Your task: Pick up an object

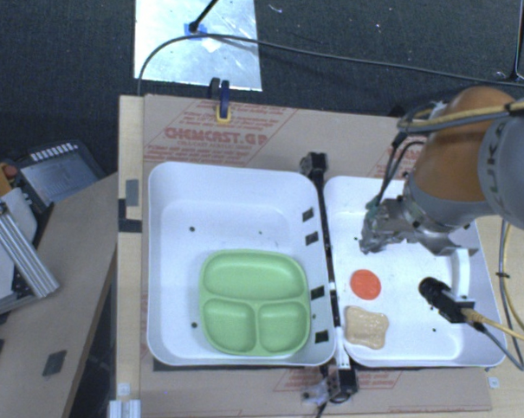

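Hung above the right bin (464, 343), gripper (375, 235) state too hard to tell, just up from the orange disc (366, 285); best to drop straight down onto the disc.

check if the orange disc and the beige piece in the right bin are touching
Apart. The camera view shows a thin strip of white bin floor between the orange disc and the beige piece just below it.
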You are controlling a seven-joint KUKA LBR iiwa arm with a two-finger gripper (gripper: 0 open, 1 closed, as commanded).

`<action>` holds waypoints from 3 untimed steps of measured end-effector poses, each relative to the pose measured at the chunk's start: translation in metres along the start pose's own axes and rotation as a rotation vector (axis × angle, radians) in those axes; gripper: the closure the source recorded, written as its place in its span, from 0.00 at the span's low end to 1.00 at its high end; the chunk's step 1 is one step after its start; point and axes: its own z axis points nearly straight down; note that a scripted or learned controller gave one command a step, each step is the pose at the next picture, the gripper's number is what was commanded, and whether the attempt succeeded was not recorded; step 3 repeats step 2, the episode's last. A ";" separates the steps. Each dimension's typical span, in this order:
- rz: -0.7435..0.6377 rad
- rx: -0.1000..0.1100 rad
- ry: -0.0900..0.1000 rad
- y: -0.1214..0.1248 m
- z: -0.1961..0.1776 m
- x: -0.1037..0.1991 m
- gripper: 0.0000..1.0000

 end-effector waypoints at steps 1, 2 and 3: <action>0.000 0.000 0.000 0.012 0.004 0.045 1.00; -0.001 0.000 0.001 0.027 0.008 0.104 1.00; -0.001 0.000 0.001 0.027 0.008 0.104 1.00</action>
